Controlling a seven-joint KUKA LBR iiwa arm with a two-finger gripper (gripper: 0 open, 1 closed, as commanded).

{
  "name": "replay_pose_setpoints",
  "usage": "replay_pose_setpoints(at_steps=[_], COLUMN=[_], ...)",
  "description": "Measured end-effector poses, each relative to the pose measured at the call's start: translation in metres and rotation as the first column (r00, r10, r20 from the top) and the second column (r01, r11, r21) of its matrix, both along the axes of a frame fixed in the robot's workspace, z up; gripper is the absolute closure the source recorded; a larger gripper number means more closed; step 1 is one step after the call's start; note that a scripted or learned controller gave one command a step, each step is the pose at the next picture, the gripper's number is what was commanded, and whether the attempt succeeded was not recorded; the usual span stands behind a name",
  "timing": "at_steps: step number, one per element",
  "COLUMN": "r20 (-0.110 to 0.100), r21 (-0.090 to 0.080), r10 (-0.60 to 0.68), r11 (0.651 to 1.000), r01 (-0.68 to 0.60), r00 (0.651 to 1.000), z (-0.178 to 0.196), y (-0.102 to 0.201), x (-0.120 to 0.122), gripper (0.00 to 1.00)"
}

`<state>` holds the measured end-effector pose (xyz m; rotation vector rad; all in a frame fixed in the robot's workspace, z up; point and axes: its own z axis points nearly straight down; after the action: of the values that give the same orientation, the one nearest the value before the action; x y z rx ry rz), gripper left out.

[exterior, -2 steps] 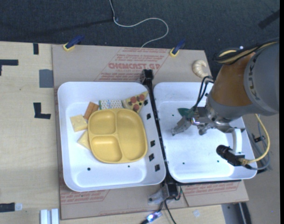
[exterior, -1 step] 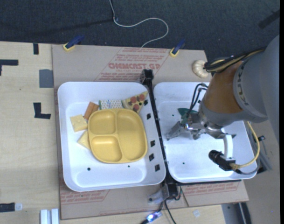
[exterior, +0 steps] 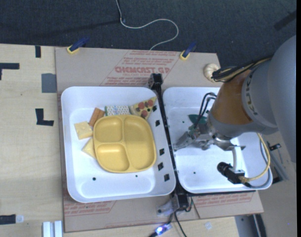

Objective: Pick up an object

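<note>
My gripper (exterior: 186, 139) is low in the right bin (exterior: 209, 181), near its left wall, with the grey arm and its orange band (exterior: 230, 107) above it. A small dark green object (exterior: 194, 118) lies just behind the gripper, partly hidden by it; whether they touch is unclear. In the left bin (exterior: 110, 186) a yellow divided plate (exterior: 124, 143) lies flat. Around its far and left edges sit a pizza slice (exterior: 144, 106), a checkered piece (exterior: 116, 110), a brown piece (exterior: 96, 115), a pale cracker (exterior: 83, 130) and a yellow wedge (exterior: 88, 148).
A black clamp strip (exterior: 162, 132) runs between the two bins. A black-and-yellow cable (exterior: 244, 177) loops from the arm over the right bin's front. Both bins rest on cardboard (exterior: 135, 68) held by clips (exterior: 77, 45). A white cord (exterior: 150, 26) lies behind.
</note>
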<state>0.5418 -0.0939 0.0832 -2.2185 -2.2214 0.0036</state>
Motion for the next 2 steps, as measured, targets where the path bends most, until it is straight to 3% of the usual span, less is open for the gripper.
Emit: replay_pose_setpoints(at_steps=[1, 2], r20=[0.002, 0.003], r21=[-0.001, 0.000], r10=[0.000, -0.001], r11=[1.000, 1.000], r01=[0.000, 0.001], r00=[1.000, 1.000], z=[0.012, 0.057], y=[0.000, -0.007], x=[0.001, -0.005], gripper=[1.00, 1.00])
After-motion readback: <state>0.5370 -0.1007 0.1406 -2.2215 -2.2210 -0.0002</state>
